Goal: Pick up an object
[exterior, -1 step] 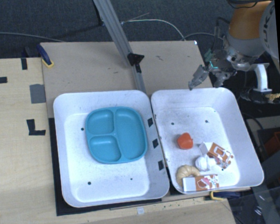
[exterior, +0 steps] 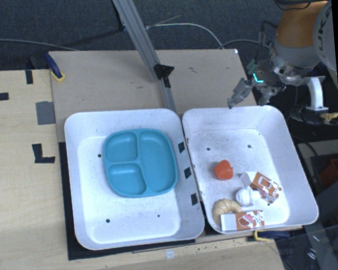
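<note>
The right bin (exterior: pixel 288 150) holds several small items. A red-orange round piece (exterior: pixel 222 169) lies near its middle. In the front right corner cluster a tan croissant (exterior: pixel 224 206), a white lump (exterior: pixel 245 196), an orange-and-white carton (exterior: pixel 265 186) and a second carton (exterior: pixel 243 219) lying flat by the front wall. My gripper (exterior: pixel 248 97) hangs above the bin's back rim, far from all of them, open with nothing between its fingers.
A blue divided plate (exterior: pixel 141 162) sits in the left bin (exterior: pixel 79 186). A slanted metal pole (exterior: pixel 143 37) rises behind the bins. Cables run along the bench's far edge.
</note>
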Robot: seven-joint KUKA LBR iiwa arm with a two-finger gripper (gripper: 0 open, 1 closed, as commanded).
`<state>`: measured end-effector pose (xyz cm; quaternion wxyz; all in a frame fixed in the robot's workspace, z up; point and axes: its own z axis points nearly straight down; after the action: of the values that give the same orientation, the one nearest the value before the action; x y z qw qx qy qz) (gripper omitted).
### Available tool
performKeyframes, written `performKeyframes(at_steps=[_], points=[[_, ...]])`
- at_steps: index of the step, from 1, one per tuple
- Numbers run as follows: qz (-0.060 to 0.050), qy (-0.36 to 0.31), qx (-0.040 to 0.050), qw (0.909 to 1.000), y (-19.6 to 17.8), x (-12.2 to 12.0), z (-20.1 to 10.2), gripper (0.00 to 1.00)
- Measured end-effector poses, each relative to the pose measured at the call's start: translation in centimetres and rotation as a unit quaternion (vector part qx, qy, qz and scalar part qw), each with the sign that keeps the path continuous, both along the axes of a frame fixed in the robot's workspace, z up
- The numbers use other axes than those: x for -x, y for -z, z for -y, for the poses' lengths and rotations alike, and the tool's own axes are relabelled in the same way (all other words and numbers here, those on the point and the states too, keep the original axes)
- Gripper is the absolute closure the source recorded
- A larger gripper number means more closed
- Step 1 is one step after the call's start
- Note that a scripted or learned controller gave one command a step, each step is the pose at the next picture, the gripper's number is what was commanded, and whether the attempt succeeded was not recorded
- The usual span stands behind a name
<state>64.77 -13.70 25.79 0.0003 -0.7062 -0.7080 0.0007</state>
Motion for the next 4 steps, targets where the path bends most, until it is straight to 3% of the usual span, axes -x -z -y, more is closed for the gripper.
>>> performKeyframes(at_steps=[3,4], points=[[-0.003,0.000,0.0001,1.0000,16.6,0.2,-1.2,0.00],[-0.001,-0.001,0.0001,1.0000,15.2,0.0,-1.3,1.00]])
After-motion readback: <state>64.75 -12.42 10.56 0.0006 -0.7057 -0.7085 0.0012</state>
